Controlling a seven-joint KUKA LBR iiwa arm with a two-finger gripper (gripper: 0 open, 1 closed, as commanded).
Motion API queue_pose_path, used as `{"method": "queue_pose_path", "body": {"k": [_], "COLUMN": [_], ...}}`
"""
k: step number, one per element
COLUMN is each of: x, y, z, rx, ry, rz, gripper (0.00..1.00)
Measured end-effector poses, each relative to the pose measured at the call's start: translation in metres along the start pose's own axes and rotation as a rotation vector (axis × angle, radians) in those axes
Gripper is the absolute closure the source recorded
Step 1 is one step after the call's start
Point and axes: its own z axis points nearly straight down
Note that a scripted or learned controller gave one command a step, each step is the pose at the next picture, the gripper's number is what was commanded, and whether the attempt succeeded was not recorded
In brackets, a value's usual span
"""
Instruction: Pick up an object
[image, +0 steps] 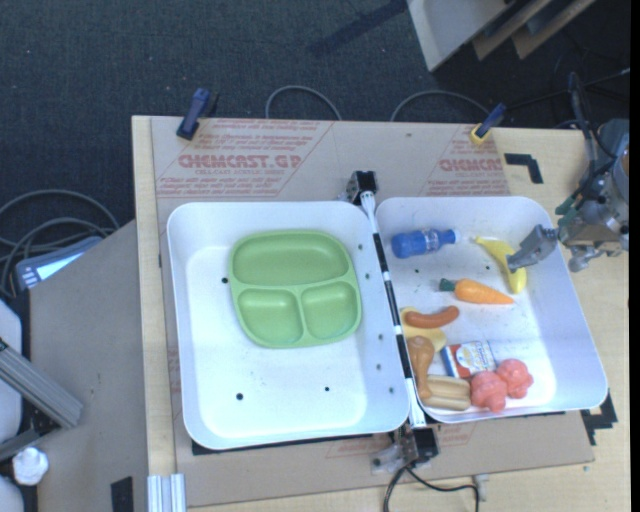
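Banana (500, 256), the toy nearest the gripper (532, 248), lies toward the right bin's (585, 330) far right rim. Going outward from that bin's near edge, we meet the pink cluster (500, 382), sausage (430, 318), carrot (482, 292), banana and blue bottle (421, 242). We cannot tell how the jaws stand. We judge a good grasp needs the fingers straddling the banana's narrow width, clear of the carrot.

Arm at the right edge, gripper low and angled leftward.
The gripper (530, 250) juts left and slightly down from the grey wrist behind it; whether it is parted or closed cannot be made out here.
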Motion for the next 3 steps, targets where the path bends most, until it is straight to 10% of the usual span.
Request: {"method": "queue_pose_path", "body": {"k": [1, 2, 3], "x": [-0.053, -0.041, -0.041], "y": [0.043, 0.067, 0.067], "z": [0.151, 0.177, 0.167], "rx": [0.001, -0.001, -0.004], "ry": [0.001, 0.000, -0.002], "rz": [0.000, -0.001, -0.001], "gripper": [0.00, 0.00, 1.00]}}
